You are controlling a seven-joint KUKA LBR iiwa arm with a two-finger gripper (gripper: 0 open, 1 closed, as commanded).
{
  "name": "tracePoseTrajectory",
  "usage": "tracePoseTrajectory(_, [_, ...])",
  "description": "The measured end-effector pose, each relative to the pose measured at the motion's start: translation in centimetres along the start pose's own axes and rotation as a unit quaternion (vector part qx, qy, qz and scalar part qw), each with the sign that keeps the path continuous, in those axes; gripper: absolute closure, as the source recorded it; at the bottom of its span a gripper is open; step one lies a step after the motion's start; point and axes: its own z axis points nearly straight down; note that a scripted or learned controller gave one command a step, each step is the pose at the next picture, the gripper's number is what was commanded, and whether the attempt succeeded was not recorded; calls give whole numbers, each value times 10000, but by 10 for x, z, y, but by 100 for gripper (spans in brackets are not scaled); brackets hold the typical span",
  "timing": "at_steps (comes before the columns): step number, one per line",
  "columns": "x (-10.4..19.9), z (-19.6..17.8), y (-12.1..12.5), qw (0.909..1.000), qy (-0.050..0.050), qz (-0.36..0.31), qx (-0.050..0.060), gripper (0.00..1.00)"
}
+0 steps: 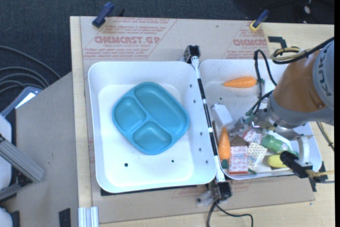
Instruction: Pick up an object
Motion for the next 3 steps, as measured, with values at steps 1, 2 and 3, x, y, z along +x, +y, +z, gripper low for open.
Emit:
tracePoseTrajectory(1, [0,-10,1,10000,-3,5,-15,100])
tracePoseTrajectory(2, [59,-100,-11,10000,-2,-7,-9,100])
tracePoseTrajectory(3, [58,-100,-11,10000,-2,-5,-9,0])
